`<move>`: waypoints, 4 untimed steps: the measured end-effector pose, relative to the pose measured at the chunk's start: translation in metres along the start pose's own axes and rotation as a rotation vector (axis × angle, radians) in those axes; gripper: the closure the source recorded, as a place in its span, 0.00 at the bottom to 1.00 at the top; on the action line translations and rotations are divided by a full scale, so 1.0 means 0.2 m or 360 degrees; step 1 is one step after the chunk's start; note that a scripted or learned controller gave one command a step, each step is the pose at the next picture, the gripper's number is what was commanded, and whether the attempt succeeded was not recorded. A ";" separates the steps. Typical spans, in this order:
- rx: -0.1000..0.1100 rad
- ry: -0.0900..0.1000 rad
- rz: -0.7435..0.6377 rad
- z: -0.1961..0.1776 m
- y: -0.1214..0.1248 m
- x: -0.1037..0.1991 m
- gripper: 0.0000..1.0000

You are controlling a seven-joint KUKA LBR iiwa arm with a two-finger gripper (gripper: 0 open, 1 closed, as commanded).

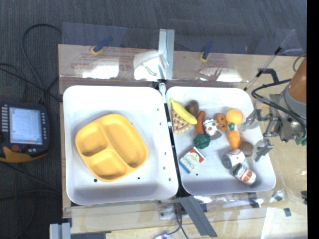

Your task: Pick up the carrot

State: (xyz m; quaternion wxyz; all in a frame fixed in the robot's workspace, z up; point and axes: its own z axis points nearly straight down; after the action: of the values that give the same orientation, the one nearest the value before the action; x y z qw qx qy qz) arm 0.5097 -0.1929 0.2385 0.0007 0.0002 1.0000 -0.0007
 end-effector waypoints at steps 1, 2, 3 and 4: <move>-0.0005 0.0008 0.0166 0.54 0.04 -0.18 0.00; 0.0002 -0.0024 0.0279 0.73 0.01 -0.27 0.00; 0.0009 -0.0035 0.0276 0.67 0.01 -0.28 1.00; 0.0000 -0.0009 -0.0498 0.16 0.18 -0.15 1.00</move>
State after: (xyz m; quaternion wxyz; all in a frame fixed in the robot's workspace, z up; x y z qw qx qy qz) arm 0.5393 -0.1569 0.2070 0.0035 -0.1555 0.9878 -0.0010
